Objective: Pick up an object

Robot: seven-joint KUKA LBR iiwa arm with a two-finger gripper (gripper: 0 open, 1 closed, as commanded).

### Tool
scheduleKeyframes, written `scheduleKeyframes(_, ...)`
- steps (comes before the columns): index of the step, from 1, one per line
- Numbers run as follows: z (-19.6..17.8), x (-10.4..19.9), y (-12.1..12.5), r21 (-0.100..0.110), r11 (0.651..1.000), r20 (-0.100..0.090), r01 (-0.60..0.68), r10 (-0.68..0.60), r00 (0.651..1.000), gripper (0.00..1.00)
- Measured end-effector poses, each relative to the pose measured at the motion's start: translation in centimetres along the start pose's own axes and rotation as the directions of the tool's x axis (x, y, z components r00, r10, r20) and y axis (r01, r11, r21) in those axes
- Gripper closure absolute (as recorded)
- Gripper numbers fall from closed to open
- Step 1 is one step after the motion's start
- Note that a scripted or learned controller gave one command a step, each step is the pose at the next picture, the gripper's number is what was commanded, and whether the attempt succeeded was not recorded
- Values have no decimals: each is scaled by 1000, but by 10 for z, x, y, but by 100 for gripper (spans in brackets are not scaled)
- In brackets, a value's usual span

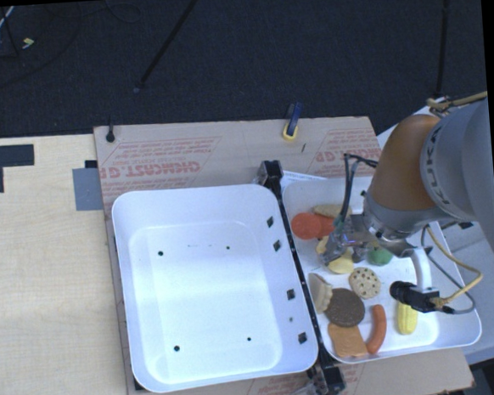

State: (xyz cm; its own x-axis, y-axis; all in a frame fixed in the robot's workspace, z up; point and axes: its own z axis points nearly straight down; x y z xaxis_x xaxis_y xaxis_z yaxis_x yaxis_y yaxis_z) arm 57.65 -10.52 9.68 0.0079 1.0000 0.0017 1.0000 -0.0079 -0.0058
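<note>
**A:** Where does everything lie, biggest first?

**B:** The left bin (pixel 202 281) is the broad one; the right bin (pixel 462 330) beside it holds a heap of toy food. The arm (pixel 415 175) reaches in from the right, and its gripper (pixel 346 242) hangs low over the middle of that heap. Whether the claw is apart or together I cannot tell; it is too small and cluttered.

**A:** What would you take?

**B:** Nearest is the red tomato (pixel 310 225), just left of the gripper: round, so it points nowhere. It is likely light, stiff plastic and a bit slippery; grip it across the middle.

**A:** Anything long?

**B:** The sausage (pixel 376 329), near the front edge. Its long axis runs front to back, slightly tilted. Pinch it across the narrow width, midway. The brown cookie (pixel 345 308) and speckled cookie (pixel 365 282) lie flat, awkward to grasp.
</note>
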Motion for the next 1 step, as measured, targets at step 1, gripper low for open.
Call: scheduleKeyframes(1,-96,64,6,-10,1000,0,12,-12,1000,100)
